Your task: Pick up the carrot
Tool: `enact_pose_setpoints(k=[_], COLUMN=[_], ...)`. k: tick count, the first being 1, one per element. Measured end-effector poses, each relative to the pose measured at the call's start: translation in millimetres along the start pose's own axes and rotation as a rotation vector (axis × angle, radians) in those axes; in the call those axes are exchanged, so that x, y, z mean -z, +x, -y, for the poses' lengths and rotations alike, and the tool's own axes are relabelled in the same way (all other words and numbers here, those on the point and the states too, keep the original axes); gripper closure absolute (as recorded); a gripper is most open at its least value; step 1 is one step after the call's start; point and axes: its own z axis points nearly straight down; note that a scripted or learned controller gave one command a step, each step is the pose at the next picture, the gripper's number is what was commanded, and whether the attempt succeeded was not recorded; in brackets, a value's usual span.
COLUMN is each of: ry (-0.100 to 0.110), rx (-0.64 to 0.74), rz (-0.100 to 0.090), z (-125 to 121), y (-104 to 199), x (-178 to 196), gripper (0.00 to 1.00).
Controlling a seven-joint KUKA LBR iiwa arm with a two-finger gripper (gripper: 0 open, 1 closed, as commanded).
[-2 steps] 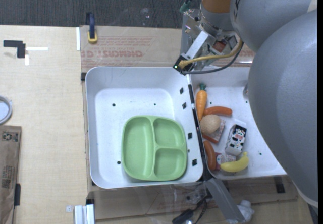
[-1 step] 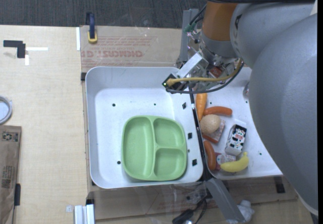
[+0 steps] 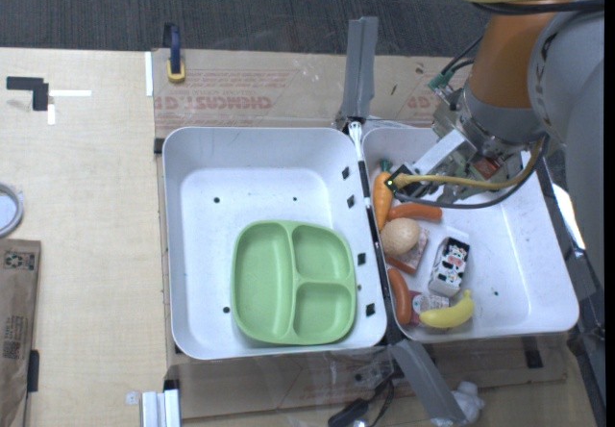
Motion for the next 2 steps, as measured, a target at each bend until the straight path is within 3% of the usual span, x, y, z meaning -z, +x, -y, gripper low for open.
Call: enact_pose_setpoints(k=[1,2], ry=[0.0,0.0], rx=[0.079,0.151], rz=[0.001,0.0], z=[56,63], y=[0,46], x=[-49,-86], gripper=[1.0,1.0])
